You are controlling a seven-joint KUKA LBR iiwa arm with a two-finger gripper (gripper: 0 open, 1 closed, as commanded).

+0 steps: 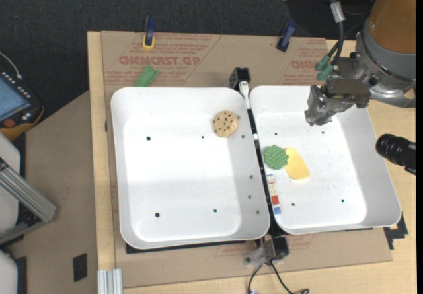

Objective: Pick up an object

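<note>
- Gripper (322,116) hangs in the upper right of the frame, over the back part of the right bin (370,217); whether it is parted or closed I cannot tell from this slanted view, and nothing is seen caught in it.
- Likeliest targets lie lower and to the left of it, near the middle of the right bin: a green knobbly piece (275,156) and a yellow piece (298,167), touching or overlapping each other.
- Risk, as I judge it: because the two sit pressed together, a descent between them could push both aside or nip only an edge, and the thing would slip free on the lift.
- Risk: both look flat and low against the bin floor, so a shallow close may pass over them.
- Risk: the green piece is near the bin's left wall, where a finger could strike the rim.
- A brown cookie (225,123) lies in the upper right part of the left bin (132,174), well apart from the gripper.
- Count: two bins, one green piece, one yellow piece, one cookie, one gripper.
- Outside the bins, a green strip (145,76) rests on the cardboard sheet (99,121) at upper left.
</note>
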